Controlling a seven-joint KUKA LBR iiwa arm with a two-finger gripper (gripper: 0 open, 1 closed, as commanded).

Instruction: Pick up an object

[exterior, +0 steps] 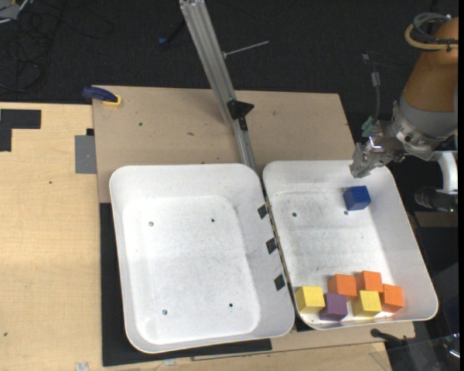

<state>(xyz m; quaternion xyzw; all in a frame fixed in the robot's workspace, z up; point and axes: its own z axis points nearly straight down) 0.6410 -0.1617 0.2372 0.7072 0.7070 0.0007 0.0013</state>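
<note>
A blue cube [356, 198] lies by itself in the far part of the right bin [317, 238]. Near that bin's front rim several blocks cluster together: a yellow one [311, 297], a purple one [336, 307], orange ones [342, 284] and another yellow one [368, 304]. My gripper [363, 163] hangs over the bin's far right corner, just above and behind the blue cube, apart from it. Nothing shows between its tips.
The left bin [189, 257] sits beside the right one, with black clips [271, 246] along the shared edge. A slanted metal bar [216, 68] rises behind the bins. The bench top [39, 230] stretches to the left.
</note>
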